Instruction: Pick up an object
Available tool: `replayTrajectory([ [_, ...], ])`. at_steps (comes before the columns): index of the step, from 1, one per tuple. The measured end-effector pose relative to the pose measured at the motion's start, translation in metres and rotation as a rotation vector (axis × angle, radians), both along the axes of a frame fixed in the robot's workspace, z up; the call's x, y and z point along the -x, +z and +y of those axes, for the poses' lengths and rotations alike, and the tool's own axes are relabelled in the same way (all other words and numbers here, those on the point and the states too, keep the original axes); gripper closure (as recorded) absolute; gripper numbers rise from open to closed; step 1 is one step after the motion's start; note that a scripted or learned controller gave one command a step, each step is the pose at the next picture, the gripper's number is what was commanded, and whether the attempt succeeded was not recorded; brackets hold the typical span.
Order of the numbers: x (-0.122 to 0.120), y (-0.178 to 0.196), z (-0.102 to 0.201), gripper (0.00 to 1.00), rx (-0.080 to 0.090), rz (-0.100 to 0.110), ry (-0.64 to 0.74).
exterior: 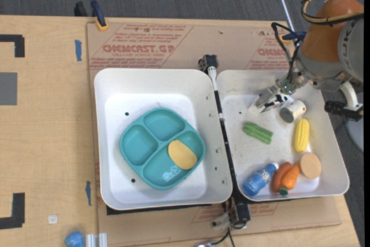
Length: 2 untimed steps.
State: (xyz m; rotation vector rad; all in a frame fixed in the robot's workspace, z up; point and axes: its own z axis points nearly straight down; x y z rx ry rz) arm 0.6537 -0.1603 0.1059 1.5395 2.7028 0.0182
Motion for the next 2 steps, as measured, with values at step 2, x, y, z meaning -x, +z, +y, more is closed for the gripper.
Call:
replayTrajectory([
  [2, 0.0016, -0.0008, 0.0023, 0.00, -0.004, 0.012, 0.114],
])
